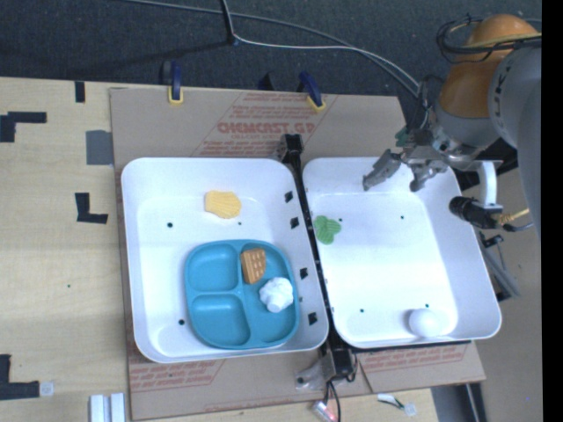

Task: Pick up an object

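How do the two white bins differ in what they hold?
The left bin holds a blue tray and a yellow piece; the right bin has no tray. The right bin holds a green piece and a white ball. The gripper hangs over the right bin, not the left. Both are shallow.

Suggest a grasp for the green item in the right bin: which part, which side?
Come straight down on the green item and pinch across its middle. It lies low and lumpy on the right bin floor, close to the left wall, so align the fingers parallel to that wall. The end effector is open, hanging above the bin's far edge.
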`<act>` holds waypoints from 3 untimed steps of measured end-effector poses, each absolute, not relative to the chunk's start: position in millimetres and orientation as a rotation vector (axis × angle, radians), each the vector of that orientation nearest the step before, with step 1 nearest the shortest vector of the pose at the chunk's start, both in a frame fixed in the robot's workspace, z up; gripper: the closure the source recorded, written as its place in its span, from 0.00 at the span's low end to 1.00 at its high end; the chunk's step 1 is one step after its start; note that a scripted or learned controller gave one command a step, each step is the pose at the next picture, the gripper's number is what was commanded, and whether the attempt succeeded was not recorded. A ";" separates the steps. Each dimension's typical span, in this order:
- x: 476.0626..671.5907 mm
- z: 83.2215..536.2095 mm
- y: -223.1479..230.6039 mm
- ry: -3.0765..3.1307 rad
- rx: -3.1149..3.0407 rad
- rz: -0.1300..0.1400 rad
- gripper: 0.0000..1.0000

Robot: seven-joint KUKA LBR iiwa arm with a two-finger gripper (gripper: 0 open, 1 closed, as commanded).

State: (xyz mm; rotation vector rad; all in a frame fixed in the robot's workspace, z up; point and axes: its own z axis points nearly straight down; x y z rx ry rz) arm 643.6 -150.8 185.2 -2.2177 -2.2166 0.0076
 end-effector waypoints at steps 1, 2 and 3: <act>645.4 189.5 -150.6 -2.222 -2.221 0.000 0.00; 645.1 127.7 -143.9 -2.219 -2.217 0.005 0.00; 644.9 83.1 -143.3 -2.222 -2.220 0.002 0.00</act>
